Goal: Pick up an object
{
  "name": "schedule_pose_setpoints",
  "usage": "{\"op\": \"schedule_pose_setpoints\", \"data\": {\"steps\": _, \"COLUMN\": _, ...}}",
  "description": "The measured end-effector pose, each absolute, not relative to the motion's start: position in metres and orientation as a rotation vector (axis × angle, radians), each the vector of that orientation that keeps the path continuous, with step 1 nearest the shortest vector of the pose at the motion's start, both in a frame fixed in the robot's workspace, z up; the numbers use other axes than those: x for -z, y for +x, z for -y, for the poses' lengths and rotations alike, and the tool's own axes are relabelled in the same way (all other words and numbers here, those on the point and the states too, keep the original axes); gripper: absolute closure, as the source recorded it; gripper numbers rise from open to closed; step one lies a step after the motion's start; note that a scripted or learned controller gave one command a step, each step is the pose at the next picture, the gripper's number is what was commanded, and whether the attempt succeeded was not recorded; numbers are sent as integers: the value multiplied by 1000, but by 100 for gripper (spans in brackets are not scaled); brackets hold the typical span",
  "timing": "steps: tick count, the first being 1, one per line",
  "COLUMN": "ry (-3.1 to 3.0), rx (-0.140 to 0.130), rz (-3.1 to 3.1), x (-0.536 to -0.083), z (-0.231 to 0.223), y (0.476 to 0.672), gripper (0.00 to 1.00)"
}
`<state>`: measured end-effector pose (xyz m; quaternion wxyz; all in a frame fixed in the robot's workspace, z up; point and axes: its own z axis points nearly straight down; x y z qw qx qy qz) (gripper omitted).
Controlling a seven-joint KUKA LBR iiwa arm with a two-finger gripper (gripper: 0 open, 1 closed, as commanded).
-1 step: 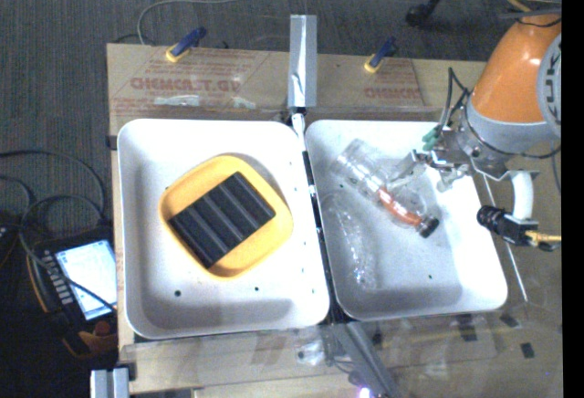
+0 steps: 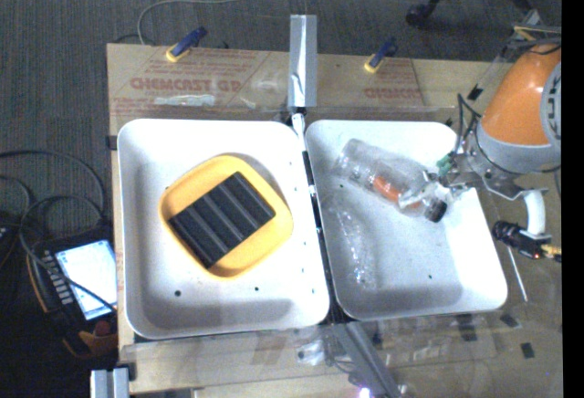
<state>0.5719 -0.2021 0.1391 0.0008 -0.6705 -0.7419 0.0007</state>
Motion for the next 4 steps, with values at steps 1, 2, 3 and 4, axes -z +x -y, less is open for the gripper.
{"op": "schedule_pose_setpoints", "data": {"steps": 1, "ry": -2003, "rx": 7, "rz": 2422, "x": -97, "z": 209, "y": 587, "gripper": 0}}
{"op": "schedule_pose_setpoints", "data": {"steps": 2, "ry": -1829, "rx": 13, "rz": 2594, "x": -97, "z": 202, "y": 560, "gripper": 0}}
{"op": "schedule_pose_setpoints", "data": {"steps": 3, "ry": -1828, "rx": 19, "rz": 2593, "x": -106, "z": 200, "y": 561, "gripper": 100}}
{"op": "schedule_pose_setpoints", "data": {"steps": 4, "ry": -1840, "rx": -1, "rz": 2546, "x": -167, "z": 161, "y": 595, "gripper": 100}}
